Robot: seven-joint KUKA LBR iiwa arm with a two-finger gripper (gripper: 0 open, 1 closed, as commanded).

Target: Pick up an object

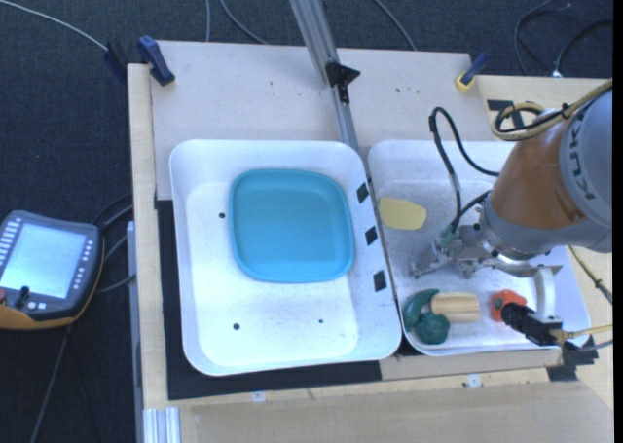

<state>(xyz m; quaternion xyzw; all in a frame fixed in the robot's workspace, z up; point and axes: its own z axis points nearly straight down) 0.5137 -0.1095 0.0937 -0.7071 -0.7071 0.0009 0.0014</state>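
In the right bin [428, 161] lie a flat yellow piece [402, 213] near the left wall, a dark green thing [426, 316] at the front, and a tan wooden cylinder [456, 308] touching its right side. A small orange-red thing [506, 303] sits further right along the front wall. My gripper [440, 258] hangs low over the middle of this bin, just behind the green thing and the cylinder and in front of the yellow piece. I see nothing held in it.
The left bin [209, 334] holds a square light-blue plate [292, 225]. A metal pole [316, 27] slants down to the wall between the bins. A black cable [446, 144] loops above the right bin's rear.
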